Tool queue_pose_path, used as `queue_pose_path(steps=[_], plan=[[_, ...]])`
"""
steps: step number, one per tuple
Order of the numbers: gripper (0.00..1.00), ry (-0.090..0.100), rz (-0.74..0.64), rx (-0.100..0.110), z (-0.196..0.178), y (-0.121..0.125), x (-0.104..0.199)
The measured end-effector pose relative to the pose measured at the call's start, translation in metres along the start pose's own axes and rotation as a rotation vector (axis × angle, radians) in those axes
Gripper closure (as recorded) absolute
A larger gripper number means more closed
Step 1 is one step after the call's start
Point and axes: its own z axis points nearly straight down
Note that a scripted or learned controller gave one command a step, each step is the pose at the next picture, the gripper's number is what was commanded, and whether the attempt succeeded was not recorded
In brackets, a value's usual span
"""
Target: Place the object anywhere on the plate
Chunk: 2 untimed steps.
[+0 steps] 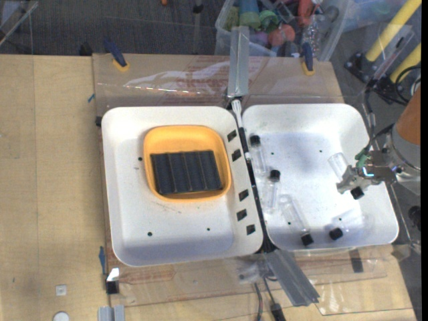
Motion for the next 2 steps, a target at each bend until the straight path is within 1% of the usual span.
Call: queue_pose_path(steps=[1,2], plan=[[1.00,-0.001,-0.127,0.000,-0.001,0.057,0.021],[1.00,-0.002,-0.367,-0.002,0.005,0.100,0.039]])
